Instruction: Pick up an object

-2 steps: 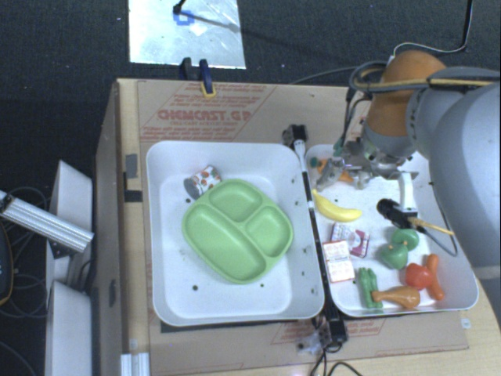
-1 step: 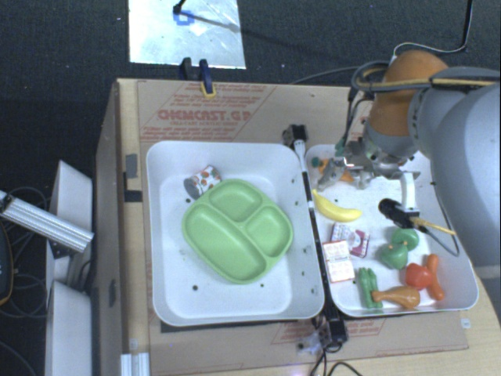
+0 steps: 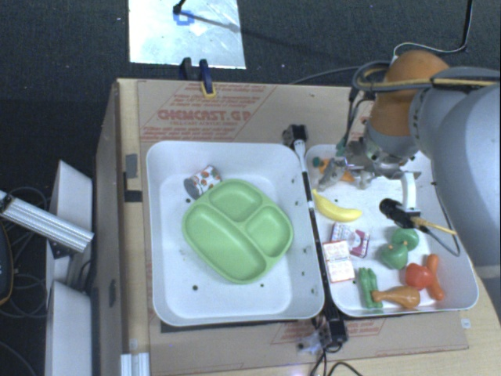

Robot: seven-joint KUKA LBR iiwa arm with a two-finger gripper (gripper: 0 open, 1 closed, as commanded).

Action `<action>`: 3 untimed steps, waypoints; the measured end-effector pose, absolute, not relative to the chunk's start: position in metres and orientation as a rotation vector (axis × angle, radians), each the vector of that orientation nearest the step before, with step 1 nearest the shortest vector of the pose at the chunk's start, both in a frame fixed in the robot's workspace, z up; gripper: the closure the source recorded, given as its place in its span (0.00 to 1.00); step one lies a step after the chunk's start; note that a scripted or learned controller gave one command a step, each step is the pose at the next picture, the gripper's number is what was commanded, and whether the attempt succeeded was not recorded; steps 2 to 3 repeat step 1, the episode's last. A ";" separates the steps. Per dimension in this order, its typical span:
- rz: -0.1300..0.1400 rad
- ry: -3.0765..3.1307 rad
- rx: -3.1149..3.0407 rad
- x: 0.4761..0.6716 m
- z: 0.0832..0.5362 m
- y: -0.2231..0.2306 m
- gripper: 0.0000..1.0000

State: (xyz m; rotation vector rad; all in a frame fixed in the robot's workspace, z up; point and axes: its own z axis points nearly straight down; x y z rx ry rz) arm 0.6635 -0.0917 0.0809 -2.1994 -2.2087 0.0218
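My gripper (image 3: 350,172) hangs over the far left corner of the right bin (image 3: 463,287), pointing down, with the grey arm reaching in from the right. Just below it lies a yellow banana (image 3: 337,207). Two small red-and-white cartons (image 3: 341,251) lie nearer the front. A green pepper (image 3: 396,249), a red-orange toy (image 3: 423,276), a brown drumstick (image 3: 398,294) and a green vegetable (image 3: 367,287) fill the front right. A small orange and teal piece (image 3: 322,169) shows beside the gripper, against the bin wall. I see nothing held.
The left bin (image 3: 168,288) holds a green divided plate (image 3: 237,229) and a small patterned cup (image 3: 201,182) lying on its side at the back. A raised divider (image 3: 309,218) separates the two bins.
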 end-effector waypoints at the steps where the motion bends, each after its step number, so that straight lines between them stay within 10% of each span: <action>1: 0.023 -2.211 -2.199 0.663 0.081 -0.091 0.00; 3: 0.023 -2.211 -2.199 0.663 0.081 -0.091 0.00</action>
